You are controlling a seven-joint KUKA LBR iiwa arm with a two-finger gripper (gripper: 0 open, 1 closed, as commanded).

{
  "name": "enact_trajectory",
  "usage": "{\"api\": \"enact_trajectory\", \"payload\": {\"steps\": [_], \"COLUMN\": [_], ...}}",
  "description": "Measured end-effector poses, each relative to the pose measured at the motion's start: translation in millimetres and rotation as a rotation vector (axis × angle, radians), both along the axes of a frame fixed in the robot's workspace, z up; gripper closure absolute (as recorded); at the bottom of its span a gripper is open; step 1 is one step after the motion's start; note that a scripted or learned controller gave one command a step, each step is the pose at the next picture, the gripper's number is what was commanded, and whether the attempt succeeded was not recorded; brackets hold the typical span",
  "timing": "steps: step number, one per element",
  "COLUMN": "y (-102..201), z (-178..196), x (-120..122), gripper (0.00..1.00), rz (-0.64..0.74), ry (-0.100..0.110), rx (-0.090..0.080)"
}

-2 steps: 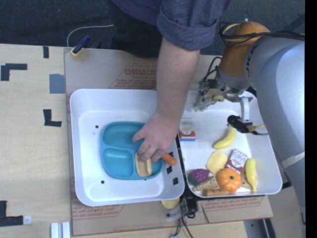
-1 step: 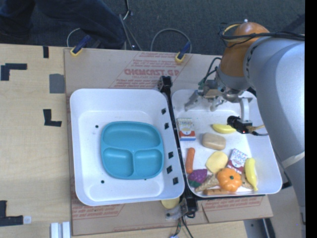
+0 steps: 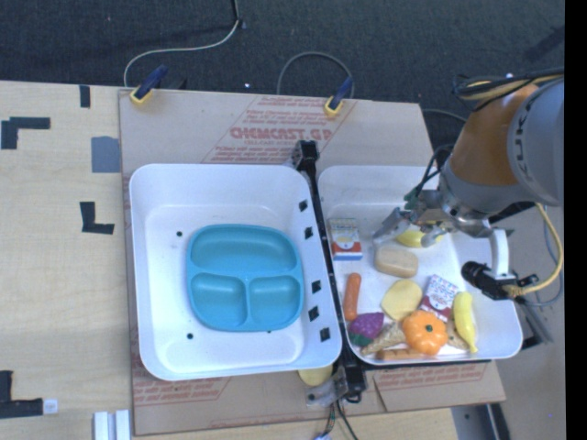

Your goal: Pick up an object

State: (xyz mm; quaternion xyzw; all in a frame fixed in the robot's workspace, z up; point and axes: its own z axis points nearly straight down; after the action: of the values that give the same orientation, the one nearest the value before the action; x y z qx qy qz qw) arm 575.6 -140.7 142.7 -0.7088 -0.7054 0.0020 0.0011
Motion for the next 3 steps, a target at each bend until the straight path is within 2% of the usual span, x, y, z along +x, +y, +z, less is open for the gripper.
{"api": "enact_trajectory", "payload": {"steps": [1,2,3], "y": [-32,10,-1], "z": [-46,-56,-45], "x": [-48,-78,24], "gripper": [0.0,0.0,0.0], "rz": [0.001,0.005,0.009], "ry": [0.001,-0.013,-0.012], "rx": [0.001,-0.005,-0.001]}}
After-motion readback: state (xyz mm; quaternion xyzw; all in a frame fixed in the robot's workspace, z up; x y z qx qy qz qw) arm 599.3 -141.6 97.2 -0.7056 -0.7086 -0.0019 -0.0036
